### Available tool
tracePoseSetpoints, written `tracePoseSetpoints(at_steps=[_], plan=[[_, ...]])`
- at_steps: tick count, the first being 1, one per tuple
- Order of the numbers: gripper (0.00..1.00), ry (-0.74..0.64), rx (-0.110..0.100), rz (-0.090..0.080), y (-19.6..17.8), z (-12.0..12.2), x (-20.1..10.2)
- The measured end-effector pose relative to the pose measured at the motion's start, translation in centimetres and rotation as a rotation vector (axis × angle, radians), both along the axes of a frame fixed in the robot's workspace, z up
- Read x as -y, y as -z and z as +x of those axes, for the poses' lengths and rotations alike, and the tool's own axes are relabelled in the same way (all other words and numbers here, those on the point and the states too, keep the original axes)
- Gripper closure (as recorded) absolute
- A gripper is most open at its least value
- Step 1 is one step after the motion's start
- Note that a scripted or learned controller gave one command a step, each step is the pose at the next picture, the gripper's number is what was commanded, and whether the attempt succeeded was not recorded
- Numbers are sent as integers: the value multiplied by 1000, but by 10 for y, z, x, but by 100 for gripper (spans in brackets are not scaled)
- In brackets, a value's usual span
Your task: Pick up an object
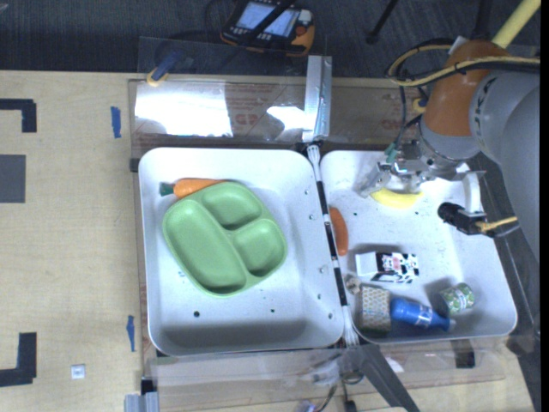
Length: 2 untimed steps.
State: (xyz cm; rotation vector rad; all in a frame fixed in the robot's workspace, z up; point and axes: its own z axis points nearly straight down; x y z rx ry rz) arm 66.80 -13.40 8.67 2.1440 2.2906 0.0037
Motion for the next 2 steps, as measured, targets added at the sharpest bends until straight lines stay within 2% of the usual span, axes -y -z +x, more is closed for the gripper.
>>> tracePoseSetpoints(at_steps=[1, 2], plan=[[100, -2, 3, -1, -11, 1, -1], [100, -371, -4, 0, -94, -65, 32]])
